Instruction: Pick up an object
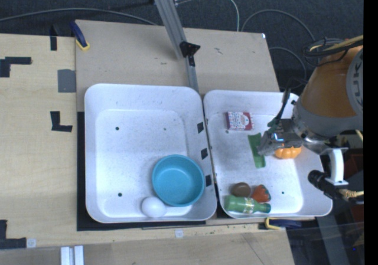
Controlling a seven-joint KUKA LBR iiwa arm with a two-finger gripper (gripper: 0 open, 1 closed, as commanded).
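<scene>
Green stick (257,150) lies near-vertical in right bin (295,205); hand (273,143) state unclear.

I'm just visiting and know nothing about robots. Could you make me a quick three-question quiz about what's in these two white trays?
1. True or false: the blue bowl sits in the right bin.
2. Which thing lies nearest the gripper? A) white ball B) green strip C) red and white packet
3. Fill in: the white ball rests against the ____ in the left bin.

Key
1. False; it is in the left bin, near the front.
2. B; the green strip lies just beside the gripper, with an orange object next to it.
3. blue bowl.
</scene>
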